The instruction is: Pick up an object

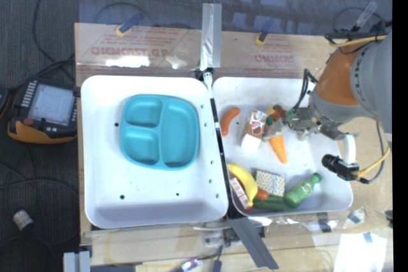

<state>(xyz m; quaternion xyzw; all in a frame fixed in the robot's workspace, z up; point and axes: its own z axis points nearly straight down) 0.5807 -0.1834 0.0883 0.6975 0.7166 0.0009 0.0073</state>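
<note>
You look down from one fixed camera above the bench, tilted slightly, far enough back to see both white bins (89,156), surrounding carpet, and the arm (357,83) entering right.

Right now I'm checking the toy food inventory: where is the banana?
The banana lies in the right bin, against its left wall near the front, just left of the small patterned box and above the green cucumber.
</note>
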